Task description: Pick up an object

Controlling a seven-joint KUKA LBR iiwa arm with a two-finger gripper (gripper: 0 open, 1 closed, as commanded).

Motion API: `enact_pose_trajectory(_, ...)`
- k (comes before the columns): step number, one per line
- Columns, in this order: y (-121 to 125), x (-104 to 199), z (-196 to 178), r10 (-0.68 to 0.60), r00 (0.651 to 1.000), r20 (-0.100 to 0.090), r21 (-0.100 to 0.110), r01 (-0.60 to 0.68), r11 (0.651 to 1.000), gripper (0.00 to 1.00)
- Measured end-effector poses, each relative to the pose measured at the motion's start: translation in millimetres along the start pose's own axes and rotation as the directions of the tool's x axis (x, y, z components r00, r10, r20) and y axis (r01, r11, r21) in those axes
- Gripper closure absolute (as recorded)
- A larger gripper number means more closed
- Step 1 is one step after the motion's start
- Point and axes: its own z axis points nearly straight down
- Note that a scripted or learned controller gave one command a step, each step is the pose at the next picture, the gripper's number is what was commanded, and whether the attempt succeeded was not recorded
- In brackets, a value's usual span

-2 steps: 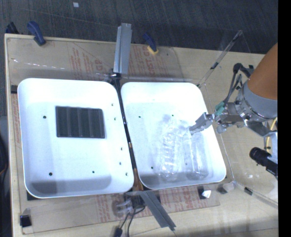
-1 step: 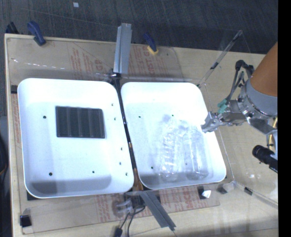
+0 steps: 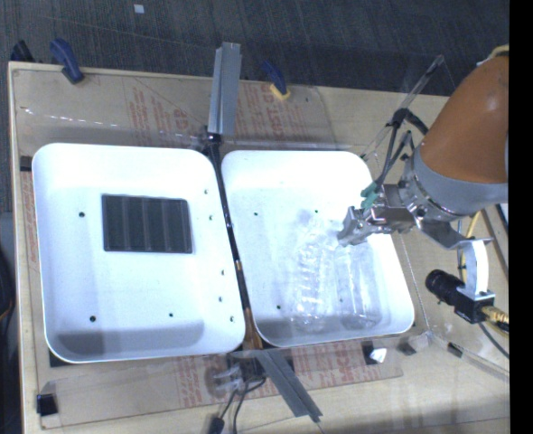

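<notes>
You are hovering the end effector (image 3: 357, 227) over the right bin (image 3: 248, 242); its grip I cannot tell. Clear bottles (image 3: 330, 278) are lying just nearward-left, long axes running near-to-far.

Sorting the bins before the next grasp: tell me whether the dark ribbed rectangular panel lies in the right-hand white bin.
No, the dark ribbed rectangular panel lies flat in the left white bin, while the right white bin holds clear plastic bottles.
</notes>
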Motion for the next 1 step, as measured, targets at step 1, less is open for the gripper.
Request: enact_pose_trajectory(1,9.0,10.4,39.0,0.327,0.945,-0.001,0.005,-0.327,0.945,1.00)
